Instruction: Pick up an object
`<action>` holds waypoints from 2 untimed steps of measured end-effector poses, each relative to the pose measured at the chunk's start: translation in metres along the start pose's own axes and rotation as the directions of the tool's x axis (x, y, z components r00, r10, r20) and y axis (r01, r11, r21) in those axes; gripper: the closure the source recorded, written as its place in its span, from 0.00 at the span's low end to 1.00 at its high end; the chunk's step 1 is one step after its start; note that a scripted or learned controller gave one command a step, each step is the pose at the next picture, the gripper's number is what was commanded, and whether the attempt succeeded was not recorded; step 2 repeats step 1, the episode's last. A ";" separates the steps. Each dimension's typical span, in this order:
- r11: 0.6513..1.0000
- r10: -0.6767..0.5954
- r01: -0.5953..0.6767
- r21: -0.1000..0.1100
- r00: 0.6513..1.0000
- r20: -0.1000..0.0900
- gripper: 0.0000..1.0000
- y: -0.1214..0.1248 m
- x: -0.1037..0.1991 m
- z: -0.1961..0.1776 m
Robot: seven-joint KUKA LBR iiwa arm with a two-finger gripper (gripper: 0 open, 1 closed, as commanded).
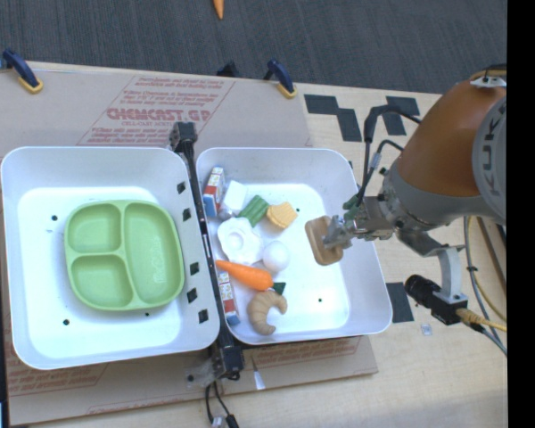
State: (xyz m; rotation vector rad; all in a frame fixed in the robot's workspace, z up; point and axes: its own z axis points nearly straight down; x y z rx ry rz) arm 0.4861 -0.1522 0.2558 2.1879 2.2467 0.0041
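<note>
Claw (336,234): sits over the right side of the right bin, closed on a tan slice of bread — the slice looks pinched between the fingers, hanging off the claw's left side.
Bread slice (322,242): light brown, roughly square with a rounded top, tilted, over the white floor of the bin near its right wall. Can't tell if its bottom edge touches the bin.
Arm (446,150): grey with the big orange band, coming in from the right, cables trailing off behind it.
Right bin (366,292): shallow and white, toys bunched toward its left half — a carrot (246,275) lying across, a croissant (267,312) just below it, a white egg (275,257), a fried egg (234,237), a green piece (254,209) and an orange-yellow piece (282,215) near the top, and a small carton (214,190) against the left wall.
Left bin (18,239): also white, carrying a light green divided plate (125,255) with three compartments.
Worktop (410,364): pale wood, with cardboard (160,105) under the bins held by blue-and-yellow clamps (281,77) at the back edge.
Floor: dark carpet beyond the worktop, with a small orange thing (218,4) lying on it — too tiny to identify.
</note>
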 end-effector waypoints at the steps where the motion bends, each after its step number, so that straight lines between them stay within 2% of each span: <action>1: 1.000 -0.005 0.005 -0.002 1.000 0.001 1.00 0.001 0.000 -0.010; 2: 1.000 -0.005 0.005 -0.002 1.000 0.001 1.00 0.001 0.000 -0.010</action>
